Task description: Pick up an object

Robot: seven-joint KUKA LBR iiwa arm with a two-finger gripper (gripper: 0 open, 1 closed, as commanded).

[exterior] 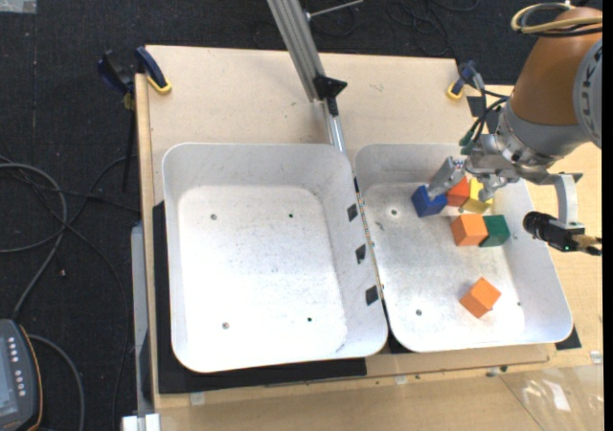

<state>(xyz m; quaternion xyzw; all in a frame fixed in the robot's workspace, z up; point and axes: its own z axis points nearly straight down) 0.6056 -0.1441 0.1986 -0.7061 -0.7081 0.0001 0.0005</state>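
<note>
Several small blocks lie in the right bin (536,324). A blue block (427,201) sits at the left of a tight cluster with a small orange block (460,192) and a yellow block (480,199). Just below them an orange cube (468,229) touches a green block (496,230). Another orange cube (480,296) lies alone nearer the front. My gripper (464,177) hangs low over the blue, orange and yellow cluster, and its body hides part of those blocks. I see nothing lifted off the bin floor.
The left bin (182,180) stands beside the right one, with a raised divider (362,228) between them. A slanted metal pole (292,27) rises from the back. Clamps (153,75) sit at the bench's rear corners. A black fitting (551,226) juts out over the right bin's edge.
</note>
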